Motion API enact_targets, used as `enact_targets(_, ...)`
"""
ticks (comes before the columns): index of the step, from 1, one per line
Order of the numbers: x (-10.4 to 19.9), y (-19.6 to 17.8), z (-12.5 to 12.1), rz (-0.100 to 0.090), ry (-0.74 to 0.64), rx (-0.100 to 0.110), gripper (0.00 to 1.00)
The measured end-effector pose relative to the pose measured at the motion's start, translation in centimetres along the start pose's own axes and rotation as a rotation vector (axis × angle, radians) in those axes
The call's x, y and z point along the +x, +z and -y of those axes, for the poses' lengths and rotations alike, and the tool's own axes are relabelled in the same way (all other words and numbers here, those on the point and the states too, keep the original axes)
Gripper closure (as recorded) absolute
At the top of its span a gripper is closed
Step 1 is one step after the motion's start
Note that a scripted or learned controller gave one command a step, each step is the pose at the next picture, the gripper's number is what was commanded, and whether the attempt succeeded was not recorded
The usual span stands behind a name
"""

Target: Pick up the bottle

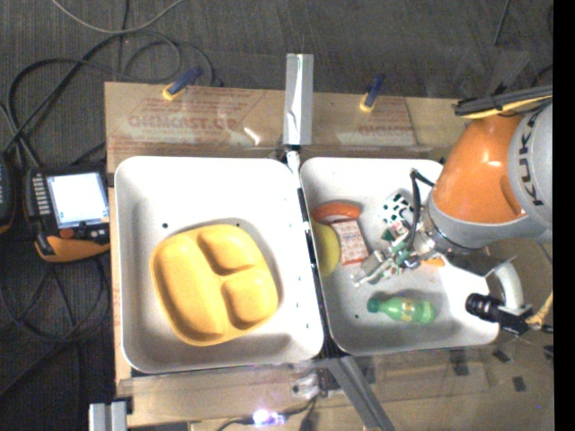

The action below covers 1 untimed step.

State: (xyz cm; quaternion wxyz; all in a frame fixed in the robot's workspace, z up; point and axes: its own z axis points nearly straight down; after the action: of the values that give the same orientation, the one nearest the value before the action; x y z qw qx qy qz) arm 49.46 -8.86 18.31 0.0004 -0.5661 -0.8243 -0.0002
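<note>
Now, your bottle (402, 309) lies on its side in the right bin (359, 339), down toward six o'clock on that bin's floor, neck pointing to nine o'clock. It looks like small green plastic, so reckon on it being light, fairly stiff, smooth and rounded, and liable to roll or squirt out if you pinch it off-centre. Take it across the fat middle of the body, not the narrow neck. Your claw (388, 263) hangs just at twelve o'clock of the bottle, apart from it, with nothing between its tips; open or clenched, you cannot tell from here. In the same bin, a red-topped packet (346, 232) and a yellow fruit-like piece (327, 245) sit toward nine o'clock. The left bin (135, 196) holds a yellow divided tray (216, 281).
</note>
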Motion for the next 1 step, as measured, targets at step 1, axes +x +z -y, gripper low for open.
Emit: enact_targets(1,-1.50,9.25,1.34,0.005,0.016,-0.010,0.00)
